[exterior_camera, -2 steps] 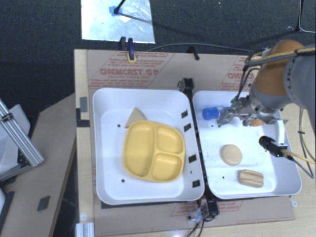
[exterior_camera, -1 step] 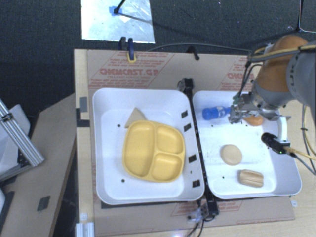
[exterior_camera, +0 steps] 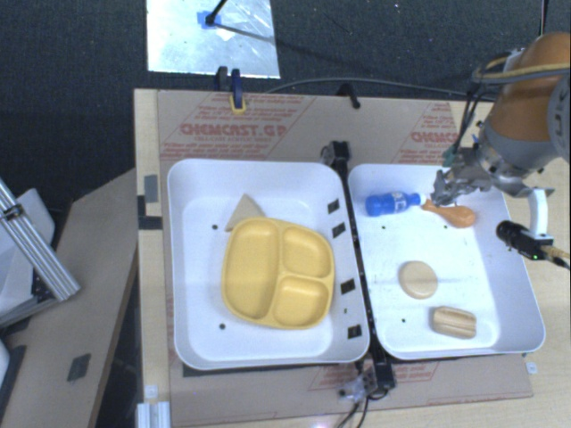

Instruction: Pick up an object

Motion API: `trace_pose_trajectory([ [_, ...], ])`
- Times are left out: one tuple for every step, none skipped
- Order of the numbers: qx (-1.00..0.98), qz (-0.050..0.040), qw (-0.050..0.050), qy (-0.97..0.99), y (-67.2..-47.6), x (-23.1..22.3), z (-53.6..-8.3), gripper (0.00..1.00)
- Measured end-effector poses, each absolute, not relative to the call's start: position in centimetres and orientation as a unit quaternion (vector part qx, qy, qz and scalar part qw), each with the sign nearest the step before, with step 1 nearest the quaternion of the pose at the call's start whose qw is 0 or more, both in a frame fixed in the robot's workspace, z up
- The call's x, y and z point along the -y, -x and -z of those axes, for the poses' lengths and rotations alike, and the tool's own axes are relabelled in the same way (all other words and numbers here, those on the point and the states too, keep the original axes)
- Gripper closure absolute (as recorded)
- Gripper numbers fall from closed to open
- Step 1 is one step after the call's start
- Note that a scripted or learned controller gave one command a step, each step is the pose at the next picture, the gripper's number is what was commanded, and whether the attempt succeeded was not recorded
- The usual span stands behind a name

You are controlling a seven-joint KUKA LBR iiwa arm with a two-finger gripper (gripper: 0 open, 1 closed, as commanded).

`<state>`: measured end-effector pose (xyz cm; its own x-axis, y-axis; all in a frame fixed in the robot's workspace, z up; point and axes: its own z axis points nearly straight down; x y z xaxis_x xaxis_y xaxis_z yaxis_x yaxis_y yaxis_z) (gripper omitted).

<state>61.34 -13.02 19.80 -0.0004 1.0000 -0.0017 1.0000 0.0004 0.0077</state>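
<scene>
1. In the far part of the right bin (exterior_camera: 500, 328), the gripper (exterior_camera: 449, 188) hangs over the orange drumstick toy (exterior_camera: 453, 213); whether its jaws are apart or together I cannot tell.
2. The toy looks light, stiff and smooth; its thick end seems the best place to grasp.
3. The blue bottle (exterior_camera: 391, 203) lies just left, and the far wall is near; the open floor lies nearer.

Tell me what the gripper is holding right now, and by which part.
It cannot be told. The gripper sits low at the near end of the orange drumstick-shaped toy, beside the blue bottle, but the view does not show the toy between its fingers.
</scene>
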Motion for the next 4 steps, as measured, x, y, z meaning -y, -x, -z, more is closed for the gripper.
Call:
trace_pose_trajectory([
  [-0.708,-0.0012,0.001,-0.706,-61.4,13.0,-21.2,1.0],
  [-0.71,-0.0005,0.0,-0.704,-60.5,7.8,-20.5,1.0],
  [-0.711,-0.0017,0.0,-0.703,-60.4,2.4,-22.0,1.0],
  [-0.71,-0.0011,0.0,-0.704,-59.8,-2.0,-22.3,1.0],
])
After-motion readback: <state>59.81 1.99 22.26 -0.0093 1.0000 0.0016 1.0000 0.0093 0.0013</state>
